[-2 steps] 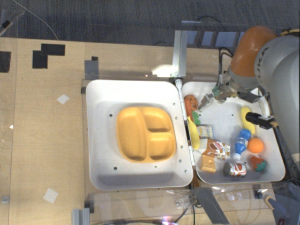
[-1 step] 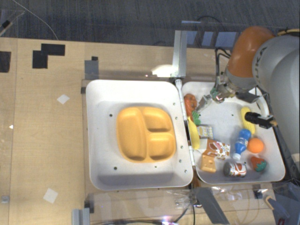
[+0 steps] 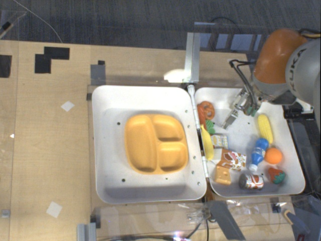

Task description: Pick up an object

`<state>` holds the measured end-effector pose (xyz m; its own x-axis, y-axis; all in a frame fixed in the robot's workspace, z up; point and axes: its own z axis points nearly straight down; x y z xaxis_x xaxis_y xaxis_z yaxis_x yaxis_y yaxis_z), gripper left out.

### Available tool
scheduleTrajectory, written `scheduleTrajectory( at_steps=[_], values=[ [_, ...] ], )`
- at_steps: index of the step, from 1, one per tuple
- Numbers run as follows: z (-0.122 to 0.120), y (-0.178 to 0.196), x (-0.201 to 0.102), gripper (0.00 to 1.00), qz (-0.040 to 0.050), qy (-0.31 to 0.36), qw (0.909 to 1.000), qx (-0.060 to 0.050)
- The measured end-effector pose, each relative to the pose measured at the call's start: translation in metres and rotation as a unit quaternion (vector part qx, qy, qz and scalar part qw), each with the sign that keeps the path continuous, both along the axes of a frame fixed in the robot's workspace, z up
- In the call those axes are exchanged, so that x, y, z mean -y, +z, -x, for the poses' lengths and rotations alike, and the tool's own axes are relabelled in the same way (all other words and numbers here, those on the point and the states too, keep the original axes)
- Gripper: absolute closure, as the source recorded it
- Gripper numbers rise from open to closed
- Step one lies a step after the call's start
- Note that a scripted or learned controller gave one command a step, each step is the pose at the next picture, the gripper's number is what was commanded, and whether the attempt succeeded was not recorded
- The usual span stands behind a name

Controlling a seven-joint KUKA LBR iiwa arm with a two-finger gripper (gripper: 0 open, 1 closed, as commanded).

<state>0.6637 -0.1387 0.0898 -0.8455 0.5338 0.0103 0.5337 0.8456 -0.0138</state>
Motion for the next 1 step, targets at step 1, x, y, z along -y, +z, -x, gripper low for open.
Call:
scheduleTrajectory(
  at_steps=[1],
  values=[
    [0.0251,-0.0023,0.0292,0.00,-0.0015,-0.180,0.9835,0.013]
  ],
)
